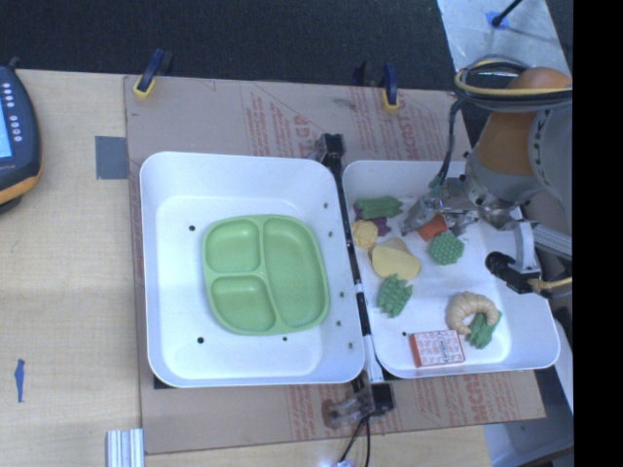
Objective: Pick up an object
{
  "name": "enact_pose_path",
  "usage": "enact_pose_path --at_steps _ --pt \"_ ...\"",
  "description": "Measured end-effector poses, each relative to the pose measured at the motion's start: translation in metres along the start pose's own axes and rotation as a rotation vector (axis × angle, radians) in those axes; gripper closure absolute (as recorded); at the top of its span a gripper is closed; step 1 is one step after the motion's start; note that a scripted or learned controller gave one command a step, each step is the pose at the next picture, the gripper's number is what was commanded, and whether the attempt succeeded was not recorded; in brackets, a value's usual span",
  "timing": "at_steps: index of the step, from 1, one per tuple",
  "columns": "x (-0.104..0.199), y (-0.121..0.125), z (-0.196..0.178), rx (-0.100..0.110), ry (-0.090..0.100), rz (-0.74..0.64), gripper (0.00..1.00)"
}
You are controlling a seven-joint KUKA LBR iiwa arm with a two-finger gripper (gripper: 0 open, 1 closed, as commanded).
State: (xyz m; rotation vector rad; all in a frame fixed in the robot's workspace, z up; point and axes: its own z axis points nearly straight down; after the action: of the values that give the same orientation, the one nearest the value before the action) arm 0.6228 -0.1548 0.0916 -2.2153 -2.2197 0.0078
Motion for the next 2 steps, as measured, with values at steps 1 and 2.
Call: enact_pose_path --at_steps 1,2 --pt "-0.03 0.026 0.005 0.028 0.003 0.005 0.0" --pt "0.0 0.018 0.001 0.005 0.0 -0.002 0.0"
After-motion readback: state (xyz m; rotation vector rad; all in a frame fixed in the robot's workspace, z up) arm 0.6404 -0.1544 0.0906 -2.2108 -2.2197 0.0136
